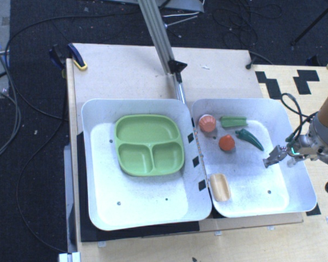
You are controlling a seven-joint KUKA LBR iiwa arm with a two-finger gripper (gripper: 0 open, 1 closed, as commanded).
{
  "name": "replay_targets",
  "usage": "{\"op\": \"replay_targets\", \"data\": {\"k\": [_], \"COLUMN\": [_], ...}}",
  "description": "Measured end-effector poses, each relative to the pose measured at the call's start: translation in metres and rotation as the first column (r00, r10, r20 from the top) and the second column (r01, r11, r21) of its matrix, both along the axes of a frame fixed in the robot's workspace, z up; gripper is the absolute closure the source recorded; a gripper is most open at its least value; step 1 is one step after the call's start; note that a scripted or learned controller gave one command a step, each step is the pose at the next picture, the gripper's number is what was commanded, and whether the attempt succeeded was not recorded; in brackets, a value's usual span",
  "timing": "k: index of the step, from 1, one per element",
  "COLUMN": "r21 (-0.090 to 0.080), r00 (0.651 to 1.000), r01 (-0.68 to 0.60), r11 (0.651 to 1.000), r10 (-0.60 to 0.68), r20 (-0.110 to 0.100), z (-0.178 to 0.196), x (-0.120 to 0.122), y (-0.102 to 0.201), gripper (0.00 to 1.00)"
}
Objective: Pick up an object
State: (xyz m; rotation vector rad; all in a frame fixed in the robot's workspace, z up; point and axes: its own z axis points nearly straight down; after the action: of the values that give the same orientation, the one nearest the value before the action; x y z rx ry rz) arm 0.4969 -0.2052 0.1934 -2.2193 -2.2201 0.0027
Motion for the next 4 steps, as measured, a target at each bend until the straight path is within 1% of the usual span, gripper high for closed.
{"op": "replay_targets", "data": {"k": [1, 2, 3, 4], "r21": [-0.001, 0.001, 0.0, -0.001], "r00": [1.0, 1.0, 1.0, 1.0], "r01": [0.0, 0.001, 0.001, 0.002], "r11": [1.0, 1.0, 1.0, 1.0], "r10": [0.0, -0.001, -0.001, -0.002], "r20": [0.002, -0.001, 0.0, 0.004], "z": [0.001, -0.046, -0.099, -0.087], "x": [0.001, -0.008, -0.008, -0.007], "y": [0.0, 0.0, 0.001, 0.0], "gripper": [0.0, 0.0, 0.0, 1.0]}}
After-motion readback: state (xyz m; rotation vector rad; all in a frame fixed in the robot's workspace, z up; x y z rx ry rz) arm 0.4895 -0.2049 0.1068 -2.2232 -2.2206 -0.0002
